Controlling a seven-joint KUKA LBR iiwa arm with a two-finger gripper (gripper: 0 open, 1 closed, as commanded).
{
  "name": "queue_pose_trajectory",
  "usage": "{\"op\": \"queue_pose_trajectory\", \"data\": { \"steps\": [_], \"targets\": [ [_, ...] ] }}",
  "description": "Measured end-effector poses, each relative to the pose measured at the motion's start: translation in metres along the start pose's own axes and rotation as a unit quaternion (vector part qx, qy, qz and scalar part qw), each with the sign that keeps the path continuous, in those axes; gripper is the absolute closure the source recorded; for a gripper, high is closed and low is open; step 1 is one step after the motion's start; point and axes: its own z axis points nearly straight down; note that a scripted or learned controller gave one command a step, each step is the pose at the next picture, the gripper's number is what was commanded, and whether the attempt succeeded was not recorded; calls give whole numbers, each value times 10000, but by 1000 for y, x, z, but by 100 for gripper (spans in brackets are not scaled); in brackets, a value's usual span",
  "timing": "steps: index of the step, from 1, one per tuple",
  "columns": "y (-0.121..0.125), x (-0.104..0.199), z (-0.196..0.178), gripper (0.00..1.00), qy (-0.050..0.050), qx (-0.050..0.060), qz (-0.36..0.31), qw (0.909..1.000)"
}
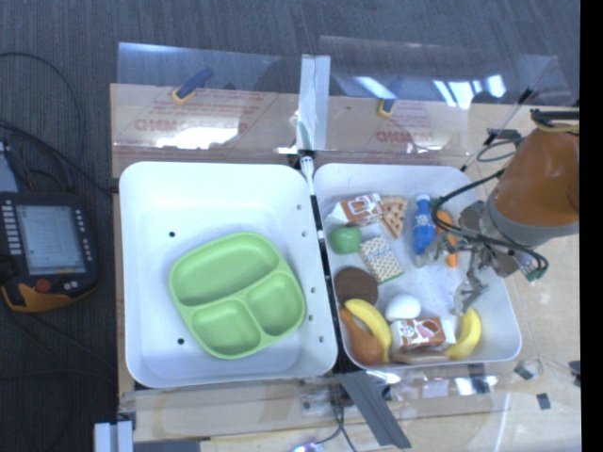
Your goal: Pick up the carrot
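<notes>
Carrot (447, 240) lies in the right bin (509, 332), just left of the claw (468, 295).

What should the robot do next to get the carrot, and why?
Probably slide the gripper up and a little left. The carrot shows as a small orange piece beside the blue bottle in the right bin, and the gripper hangs lower, nearer the banana.
</notes>
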Motion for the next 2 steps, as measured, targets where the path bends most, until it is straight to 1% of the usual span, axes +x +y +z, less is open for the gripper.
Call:
{"op": "queue_pose_trajectory", "data": {
  "steps": [1,2],
  "targets": [
    [0,-3,-12,100,-32,22,-3,10000],
    [37,-41,-146,100,-25,5,-554,9985]
  ]
}}
